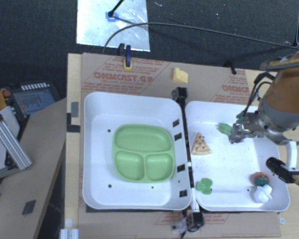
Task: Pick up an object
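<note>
While my pincer (235, 135) hangs low in the right bin (235, 196), I cannot tell how it is set. Nearest: green toy (204, 185), white-and-red toy (261, 190). Farther: pizza slice (200, 144). Just beside the pincer: green piece (224, 128), likely light, stiff plastic; take it across its narrow middle.

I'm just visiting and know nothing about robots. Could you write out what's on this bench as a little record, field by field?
left bin: holds a green divided tray
right bin: holds a pizza slice toy, two small green toys, and a red, green and white toy
gripper: low over the right bin, beside the upper green toy
outside the bins: yellow block on the cardboard
</note>
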`<state>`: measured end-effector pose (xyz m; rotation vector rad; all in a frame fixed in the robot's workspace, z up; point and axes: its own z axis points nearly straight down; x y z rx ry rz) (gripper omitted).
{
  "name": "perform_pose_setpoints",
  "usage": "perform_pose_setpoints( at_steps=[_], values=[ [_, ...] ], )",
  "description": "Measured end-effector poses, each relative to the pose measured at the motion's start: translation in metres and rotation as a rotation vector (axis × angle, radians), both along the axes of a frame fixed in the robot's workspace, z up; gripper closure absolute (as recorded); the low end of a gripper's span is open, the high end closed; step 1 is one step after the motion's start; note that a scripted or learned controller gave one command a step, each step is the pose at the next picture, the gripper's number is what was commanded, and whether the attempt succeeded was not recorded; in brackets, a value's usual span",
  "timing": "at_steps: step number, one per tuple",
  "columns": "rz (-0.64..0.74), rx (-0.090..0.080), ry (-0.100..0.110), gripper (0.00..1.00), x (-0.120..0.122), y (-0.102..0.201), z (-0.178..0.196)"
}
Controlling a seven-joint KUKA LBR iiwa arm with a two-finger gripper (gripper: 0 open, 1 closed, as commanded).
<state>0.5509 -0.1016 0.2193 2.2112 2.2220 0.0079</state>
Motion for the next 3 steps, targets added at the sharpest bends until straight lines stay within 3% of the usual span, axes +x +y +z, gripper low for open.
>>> perform_pose_setpoints(
  at_steps=[1,2,3],
  values=[
    [0.0,0.0,0.0,1.0,-0.001,-0.003,0.064],
    [0.0,0.0,0.005,1.0,0.0,-0.003,0.061],
    [0.003,0.002,0.006,1.0,0.006,0.043,0.049]
  ],
)
